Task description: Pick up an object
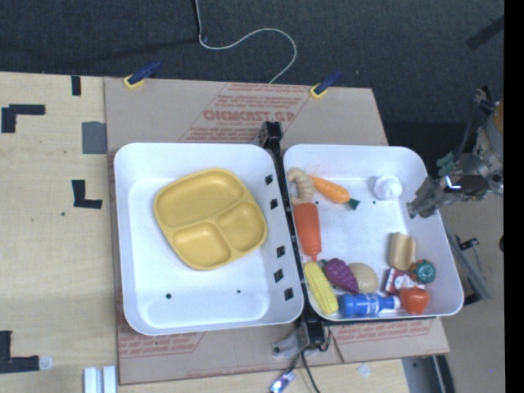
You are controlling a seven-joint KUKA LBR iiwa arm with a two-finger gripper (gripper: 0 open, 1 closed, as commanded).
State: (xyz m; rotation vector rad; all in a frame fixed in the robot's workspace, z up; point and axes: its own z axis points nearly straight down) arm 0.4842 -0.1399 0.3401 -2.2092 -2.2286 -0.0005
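Note:
The right bin (409, 158) holds several toy foods. A carrot (332, 190) and a white cap (386, 187) lie near its far side. An orange-red sausage (308, 228) rests along the left wall, beside a beige knobbly piece (301, 185). Along the near wall lie a corn cob (321, 287), a purple piece (340, 274), a blue bottle (367, 304), a red tomato (415, 300) and a tan bread piece (400, 250). My gripper (422, 202) hangs at the bin's right rim, right of the white cap and above the bread piece, with nothing visibly in it.
The left bin (131, 244) carries a yellow divided plate (211, 218). Black clips (277, 219) line the seam between the bins. A white cable (246, 39) loops on the dark floor behind the cardboard sheet (246, 109). The arm's wrist (475, 178) sits off the bench's right side.

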